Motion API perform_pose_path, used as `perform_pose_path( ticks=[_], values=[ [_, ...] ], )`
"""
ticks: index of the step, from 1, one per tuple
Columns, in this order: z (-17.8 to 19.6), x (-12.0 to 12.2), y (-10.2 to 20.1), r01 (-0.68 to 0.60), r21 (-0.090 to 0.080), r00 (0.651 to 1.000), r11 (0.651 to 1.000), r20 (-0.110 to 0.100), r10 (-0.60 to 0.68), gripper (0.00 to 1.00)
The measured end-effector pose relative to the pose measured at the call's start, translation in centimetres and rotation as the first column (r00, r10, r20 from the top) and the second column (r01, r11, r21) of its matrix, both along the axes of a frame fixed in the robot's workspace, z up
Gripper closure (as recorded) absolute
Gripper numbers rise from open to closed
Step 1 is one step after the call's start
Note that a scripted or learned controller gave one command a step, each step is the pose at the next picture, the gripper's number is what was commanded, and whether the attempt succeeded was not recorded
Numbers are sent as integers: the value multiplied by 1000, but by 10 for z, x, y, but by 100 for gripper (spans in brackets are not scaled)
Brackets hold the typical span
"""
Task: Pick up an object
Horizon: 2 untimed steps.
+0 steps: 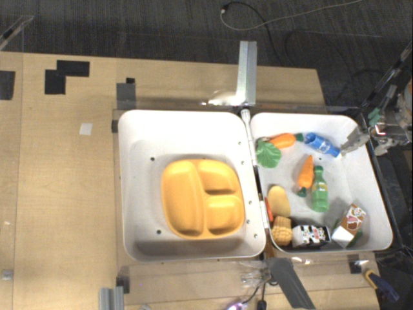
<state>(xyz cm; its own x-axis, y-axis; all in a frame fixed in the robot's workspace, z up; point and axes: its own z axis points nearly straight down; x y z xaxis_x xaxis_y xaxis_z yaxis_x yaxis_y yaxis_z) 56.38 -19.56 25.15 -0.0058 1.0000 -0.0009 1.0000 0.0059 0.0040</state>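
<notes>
The right bin holds several toy foods. A green leafy piece and an orange carrot lie at its far left, with a blue bottle beside them. In the middle are a second carrot and a green bottle. A tan potato, a corn cob, a black-and-white carton and a brown-and-white carton sit along the near side. My gripper hangs at the bin's far right corner, just right of the blue bottle, with nothing seen in it.
The left bin holds a yellow divided plate. A metal post stands behind the seam between the bins. Cables and arm hardware crowd the right edge. Wooden bench stretches to the left.
</notes>
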Motion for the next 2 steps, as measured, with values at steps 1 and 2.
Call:
perform_pose_path(
  ticks=[1, 2],
  values=[
    [-84, 62, 32, -49, 0, 999, 999, 0, 49, 0],
    [-162, 3, 34, -202, -3, 979, 979, 8, 202, 0]
  ],
)
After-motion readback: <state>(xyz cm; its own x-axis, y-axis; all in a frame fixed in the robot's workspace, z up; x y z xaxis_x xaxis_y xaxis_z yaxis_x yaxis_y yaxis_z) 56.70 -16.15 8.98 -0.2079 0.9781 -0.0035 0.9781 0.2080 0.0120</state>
